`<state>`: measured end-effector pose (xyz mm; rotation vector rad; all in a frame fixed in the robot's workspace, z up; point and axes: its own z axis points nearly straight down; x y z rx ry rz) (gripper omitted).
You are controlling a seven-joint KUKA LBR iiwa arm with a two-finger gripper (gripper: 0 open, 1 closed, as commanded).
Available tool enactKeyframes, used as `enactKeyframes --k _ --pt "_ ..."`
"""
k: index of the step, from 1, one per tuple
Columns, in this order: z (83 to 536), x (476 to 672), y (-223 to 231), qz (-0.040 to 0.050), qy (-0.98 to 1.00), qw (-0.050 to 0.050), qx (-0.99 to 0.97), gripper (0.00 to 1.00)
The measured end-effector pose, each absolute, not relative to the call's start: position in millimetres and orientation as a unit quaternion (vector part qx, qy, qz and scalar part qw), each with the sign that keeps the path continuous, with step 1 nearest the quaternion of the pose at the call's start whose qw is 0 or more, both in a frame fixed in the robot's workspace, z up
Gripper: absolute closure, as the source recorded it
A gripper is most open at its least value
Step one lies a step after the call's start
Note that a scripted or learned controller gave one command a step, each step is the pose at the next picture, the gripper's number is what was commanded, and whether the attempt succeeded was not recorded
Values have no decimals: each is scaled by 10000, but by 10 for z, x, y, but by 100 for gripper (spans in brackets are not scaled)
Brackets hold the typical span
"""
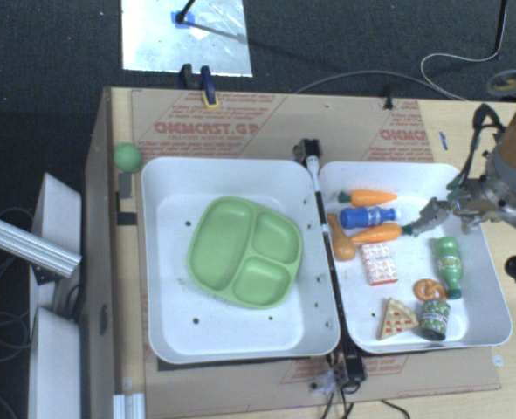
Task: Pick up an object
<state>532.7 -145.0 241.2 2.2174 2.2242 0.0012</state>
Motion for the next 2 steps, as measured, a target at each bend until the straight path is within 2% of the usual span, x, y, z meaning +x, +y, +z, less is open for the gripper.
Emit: enactKeyframes --k 1,2 --pt "955 5251 -1449 9 7074 16 7068 0" --pt "888 5717 -1432 27 7082 35 7060 0"
